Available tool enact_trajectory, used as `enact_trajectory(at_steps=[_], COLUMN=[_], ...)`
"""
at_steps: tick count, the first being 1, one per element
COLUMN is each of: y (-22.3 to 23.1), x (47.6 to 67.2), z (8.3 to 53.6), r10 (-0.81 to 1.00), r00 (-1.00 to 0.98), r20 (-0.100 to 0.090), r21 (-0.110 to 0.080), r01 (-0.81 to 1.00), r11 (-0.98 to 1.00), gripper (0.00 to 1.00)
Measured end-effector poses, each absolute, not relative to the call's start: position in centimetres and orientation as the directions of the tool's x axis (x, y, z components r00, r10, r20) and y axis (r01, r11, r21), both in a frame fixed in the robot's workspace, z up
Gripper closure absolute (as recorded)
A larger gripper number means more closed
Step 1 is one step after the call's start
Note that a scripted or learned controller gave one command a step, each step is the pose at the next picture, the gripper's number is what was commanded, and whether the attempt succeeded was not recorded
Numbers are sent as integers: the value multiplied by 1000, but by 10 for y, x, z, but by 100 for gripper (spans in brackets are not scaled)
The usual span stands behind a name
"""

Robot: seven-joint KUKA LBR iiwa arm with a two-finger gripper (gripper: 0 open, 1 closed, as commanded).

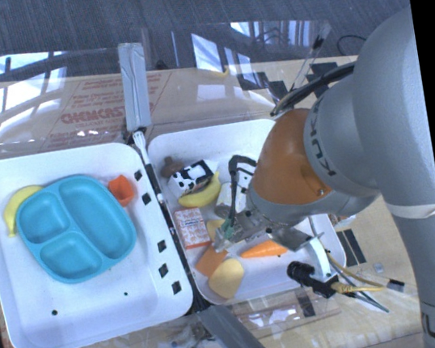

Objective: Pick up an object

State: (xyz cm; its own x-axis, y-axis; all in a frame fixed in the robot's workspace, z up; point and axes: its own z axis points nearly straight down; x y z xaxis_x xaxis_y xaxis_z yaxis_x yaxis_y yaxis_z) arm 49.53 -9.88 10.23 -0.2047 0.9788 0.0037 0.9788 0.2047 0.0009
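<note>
Dark grey floor showed behind a table (68,111) with a brown top, and two white bins sat on it side by side. The left bin (28,322) held a blue plate (78,225) with three parts. A yellow banana (16,205) peeked out from under the plate's far left edge. A small orange cup (122,190) sat just beside the plate, near the wall between the bins.

The right bin (196,140) held many small things. A black and white toy (191,177) lay on a yellow thing (202,194) near the middle of that bin. A small red and white packet (191,226) lay near the wall between the bins. Closer to the front edge of the table were an orange block (209,260), a pale yellow round thing (227,276) touching it, and an orange carrot (264,249) just beside them.

The big grey arm (375,136) with its orange band (286,166) reached in from the right side of the table and covered much of the right bin. The hand (233,228) was low over the middle of the right bin, just above the carrot and the orange block. I could not tell if the hand was open or closed, or if it had anything in it.
</note>
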Motion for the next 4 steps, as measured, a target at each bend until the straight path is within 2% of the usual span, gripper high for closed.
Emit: enact_trajectory(at_steps=[1,2,3,4], y=[-99,-98,-99,-99], x=[495,499,500,499], z=[102,92,100,99], r10=[979,945,944,944], r00=[-205,-326,-329,-330], r20=[4,2,3,3], r21=[1,0,-3,-4], r01=[979,945,944,944], r11=[205,326,329,330], gripper=[0,0,100,0])
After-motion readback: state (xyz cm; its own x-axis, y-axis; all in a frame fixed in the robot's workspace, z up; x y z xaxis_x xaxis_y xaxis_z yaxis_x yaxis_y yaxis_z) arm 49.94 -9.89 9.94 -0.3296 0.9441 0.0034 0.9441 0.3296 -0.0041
